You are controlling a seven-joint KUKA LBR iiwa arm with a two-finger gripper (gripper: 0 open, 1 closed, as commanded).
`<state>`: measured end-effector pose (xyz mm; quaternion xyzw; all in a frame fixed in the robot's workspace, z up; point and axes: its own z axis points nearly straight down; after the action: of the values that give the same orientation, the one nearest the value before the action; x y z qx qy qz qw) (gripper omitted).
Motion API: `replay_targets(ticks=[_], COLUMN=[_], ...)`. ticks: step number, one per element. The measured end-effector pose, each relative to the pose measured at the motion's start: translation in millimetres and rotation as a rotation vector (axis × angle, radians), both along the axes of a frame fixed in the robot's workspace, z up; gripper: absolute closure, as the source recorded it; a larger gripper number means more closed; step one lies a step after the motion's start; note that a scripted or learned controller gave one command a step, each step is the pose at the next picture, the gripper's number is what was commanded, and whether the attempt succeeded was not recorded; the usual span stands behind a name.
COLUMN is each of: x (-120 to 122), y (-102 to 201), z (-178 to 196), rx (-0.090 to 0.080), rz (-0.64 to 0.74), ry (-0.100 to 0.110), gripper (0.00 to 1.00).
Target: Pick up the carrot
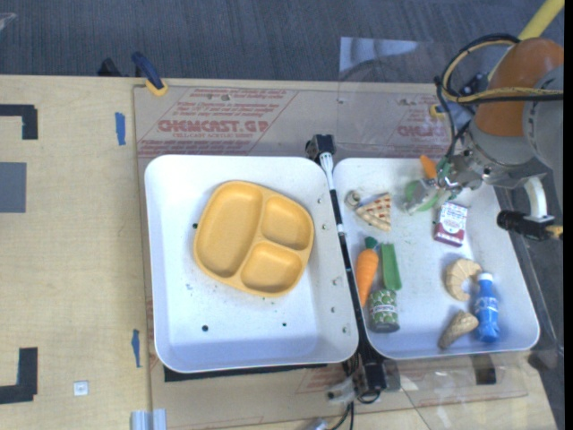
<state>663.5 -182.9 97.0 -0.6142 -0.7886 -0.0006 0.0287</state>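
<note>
Two white bins, arm reaching in at three o'clock.
Carrot [366, 272] lies at nine o'clock in the right bin [515, 334], beside a green jar [383, 310]; gripper [445, 179] hovers near twelve, grip unclear.

Carrot [366, 272] is lying hard against the right bin's left wall [345, 267]; green stick [390, 266] is touching its right side; jar of peas [383, 310] is sitting just below; open floor is showing above it, toward the pizza slice [376, 210].
</note>
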Motion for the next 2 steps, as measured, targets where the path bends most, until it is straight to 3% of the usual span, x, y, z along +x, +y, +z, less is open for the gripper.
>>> replay_targets(ticks=[1,2], x=[-10.6,-11.7], y=[48.5,47.6], z=[74.0,72.4], rx=[-0.042,-0.043], rz=[-0.262,-0.264], ry=[-0.042,-0.039], gripper=[1.00,0.00])
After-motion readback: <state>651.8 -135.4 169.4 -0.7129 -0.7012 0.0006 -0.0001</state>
